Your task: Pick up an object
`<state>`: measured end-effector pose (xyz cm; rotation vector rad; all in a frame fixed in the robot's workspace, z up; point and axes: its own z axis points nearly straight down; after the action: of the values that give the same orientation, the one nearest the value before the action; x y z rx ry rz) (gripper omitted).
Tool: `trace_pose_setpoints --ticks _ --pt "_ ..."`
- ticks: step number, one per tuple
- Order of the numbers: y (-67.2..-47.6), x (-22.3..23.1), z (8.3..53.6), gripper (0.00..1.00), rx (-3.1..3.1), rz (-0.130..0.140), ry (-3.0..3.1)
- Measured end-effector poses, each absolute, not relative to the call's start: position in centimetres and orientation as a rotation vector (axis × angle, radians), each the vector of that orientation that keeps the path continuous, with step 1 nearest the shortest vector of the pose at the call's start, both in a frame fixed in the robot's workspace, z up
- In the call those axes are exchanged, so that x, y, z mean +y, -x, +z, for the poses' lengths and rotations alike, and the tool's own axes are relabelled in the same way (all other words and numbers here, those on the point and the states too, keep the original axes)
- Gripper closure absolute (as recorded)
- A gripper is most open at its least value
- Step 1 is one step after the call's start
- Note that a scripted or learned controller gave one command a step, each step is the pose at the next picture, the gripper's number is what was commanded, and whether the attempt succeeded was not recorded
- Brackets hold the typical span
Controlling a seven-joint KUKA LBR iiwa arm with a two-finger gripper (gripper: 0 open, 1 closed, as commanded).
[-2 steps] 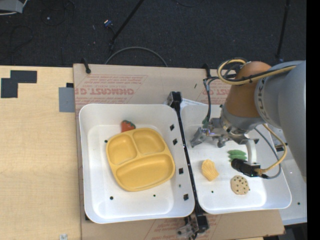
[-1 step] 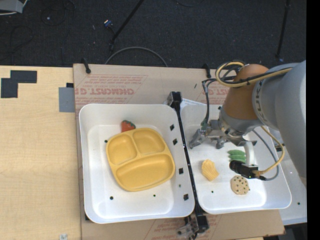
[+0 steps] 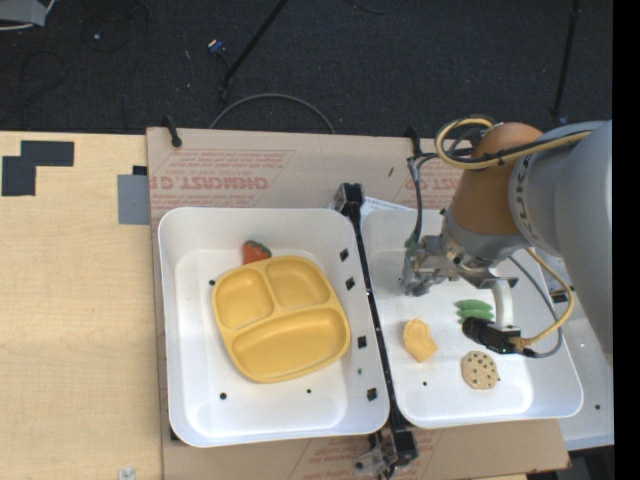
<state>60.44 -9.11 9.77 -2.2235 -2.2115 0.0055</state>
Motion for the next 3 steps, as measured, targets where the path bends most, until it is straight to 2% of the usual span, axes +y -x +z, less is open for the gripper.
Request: trace_pose_setpoints --ticks 2,3 --pt "-60.2 -9.1 22.4 1.0 -2.224 -0.003 2.222" --pt "-59.6 -9.9 27.2 1.0 -2.221 -0.001 2.224"
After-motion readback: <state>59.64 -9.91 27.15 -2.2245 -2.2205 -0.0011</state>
